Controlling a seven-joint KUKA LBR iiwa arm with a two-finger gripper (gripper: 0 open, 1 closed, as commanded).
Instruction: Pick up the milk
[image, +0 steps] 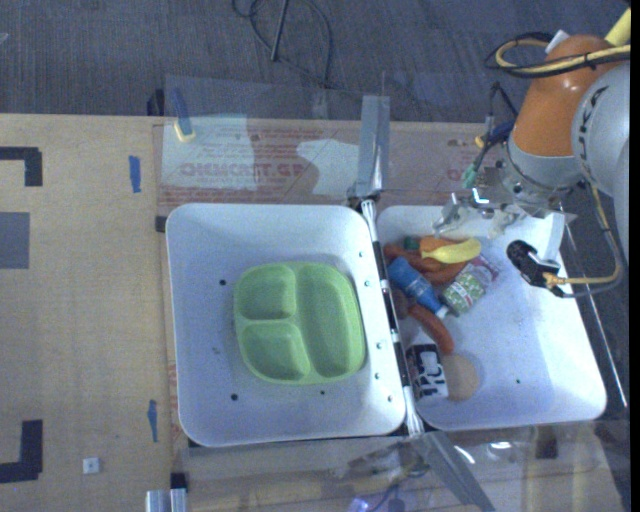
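The milk (427, 372) is a small black-and-white carton lying at the near left of the right bin (540, 370), against the wall between the bins. My gripper (474, 212) hangs over the far side of that bin, just above a yellow banana (455, 251), and well away from the milk. Its fingers look open with nothing between them.
Between gripper and milk lie an orange carrot (415, 250), a blue bottle (414, 284), a green can (466, 288) and a reddish sausage (435, 326). A tan round piece (462, 376) sits beside the milk. The left bin (200, 240) holds a green divided plate (300, 322). A black cable (535, 265) hangs at the right.
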